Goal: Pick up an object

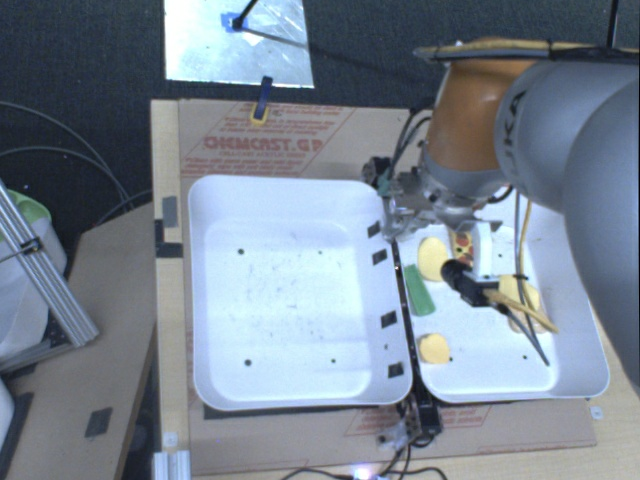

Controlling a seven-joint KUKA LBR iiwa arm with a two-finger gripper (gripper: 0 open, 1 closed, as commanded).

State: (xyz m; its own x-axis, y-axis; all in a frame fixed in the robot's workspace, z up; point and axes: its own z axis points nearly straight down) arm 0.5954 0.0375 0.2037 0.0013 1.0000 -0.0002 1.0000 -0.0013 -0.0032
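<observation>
My gripper (447, 230) hangs low over the back left part of the right bin (585, 368), under the grey arm with its orange band. Just below it lies a pale yellow round piece (432, 259). A green stick (419, 290) rests along the bin's left wall, in front of that piece. Nearer the front sits a darker yellow round piece (433, 348). Another pale yellow piece (523, 291) lies to the right, partly covered. The arm hides the back of this bin.
The left bin (215, 203) stands beside the right one, sharing a black-clipped divider (398, 298). Both rest on a cardboard sheet (270, 138). A metal frame (45, 278) stands at the far left.
</observation>
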